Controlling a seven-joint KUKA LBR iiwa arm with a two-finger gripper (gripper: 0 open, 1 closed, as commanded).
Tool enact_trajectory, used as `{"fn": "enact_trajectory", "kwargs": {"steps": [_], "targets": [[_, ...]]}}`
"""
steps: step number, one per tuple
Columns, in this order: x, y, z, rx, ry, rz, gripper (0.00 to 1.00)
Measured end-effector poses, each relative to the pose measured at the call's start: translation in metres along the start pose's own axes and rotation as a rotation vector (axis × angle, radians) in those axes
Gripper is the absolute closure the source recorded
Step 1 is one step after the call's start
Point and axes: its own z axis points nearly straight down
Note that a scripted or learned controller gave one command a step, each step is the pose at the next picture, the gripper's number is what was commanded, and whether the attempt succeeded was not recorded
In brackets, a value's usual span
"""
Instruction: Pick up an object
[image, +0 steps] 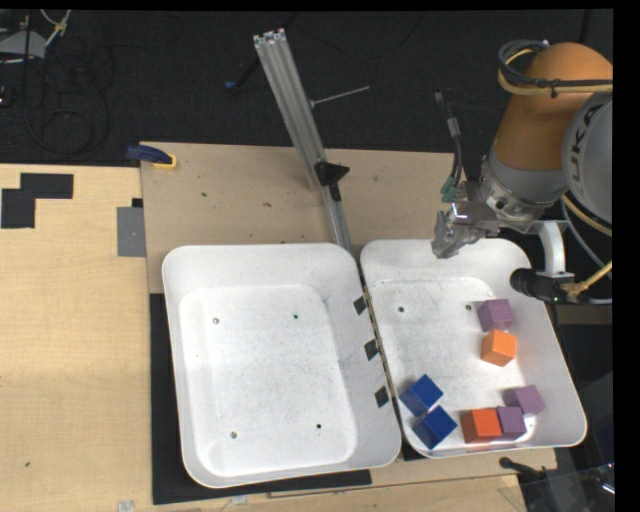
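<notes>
Seen from above, the arm (545, 120) reaches in from the right and carries its gripper (452, 238) over the far rim of the right bin (420, 262), high enough that it touches nothing. It is too small and dark here to tell how wide it stands, and no block is visible in it.

The blocks all lie in the right bin, gathered toward its near and right sides, likely where loose pieces settle against the walls. A purple block (495, 314) sits just above an orange block (499, 347), the closest pair to the gripper. Two blue blocks (428, 408) lie touching near the divider, and a red-orange block (484, 424) is wedged between purple ones (522, 408) at the near rim.

The left bin (262, 360) on the wooden surface (70, 330) has nothing in it.
</notes>
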Motion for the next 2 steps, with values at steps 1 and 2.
{"fn": "enact_trajectory", "kwargs": {"steps": [1,2], "targets": [[0.056,-0.001,0.013,0.002,0.0,0.0,1.0],[0.106,0.009,0.004,-0.002,-0.001,0.0,1.0]]}}
